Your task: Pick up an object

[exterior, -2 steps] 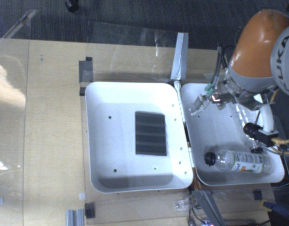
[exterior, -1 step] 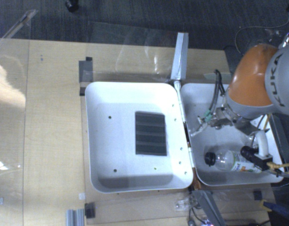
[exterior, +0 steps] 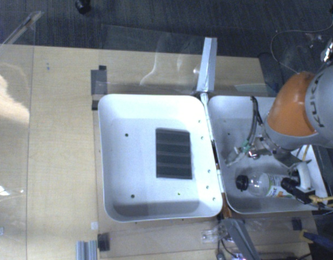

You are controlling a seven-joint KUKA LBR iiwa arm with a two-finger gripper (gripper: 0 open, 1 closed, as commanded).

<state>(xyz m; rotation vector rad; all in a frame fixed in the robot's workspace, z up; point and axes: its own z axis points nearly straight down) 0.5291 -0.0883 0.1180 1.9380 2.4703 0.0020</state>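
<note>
- While nothing has left either bin yet, the job looks to me to be at the reaching stage: the arm is down over the right-hand bin and no object is lifted.
- Furthest left, the pale wooden surface (exterior: 58, 161) lies flat and matt, with a clear plastic sheet throwing glare across it.
- Next comes the left shallow white bin (exterior: 120, 145), smooth plastic with rounded corners and a few small holes in its floor.
- On that floor, about the middle, sits a dark grey ribbed rectangular pad (exterior: 173, 153), flat, with crosswise grooves; it is low and would give little to pinch.
- Right of the shared rim is the right shallow white bin (exterior: 223, 126), same make, its floor partly shaded by the arm.
- Near its front wall lies a clear plastic bottle with a black cap (exterior: 257, 184), on its side, cap to the left; slick, round, and likely to roll.
- Just above the bottle hangs the two-finger gripper (exterior: 248, 151), a tangle of metal and cable; whether the fingers are spread or pressed together I cannot tell.
- Above it bulges the grey arm with its orange band (exterior: 291, 112), glossy and rounded.
- To my eye the next move calls for coming squarely down over the bottle's body and closing across its width.
</note>
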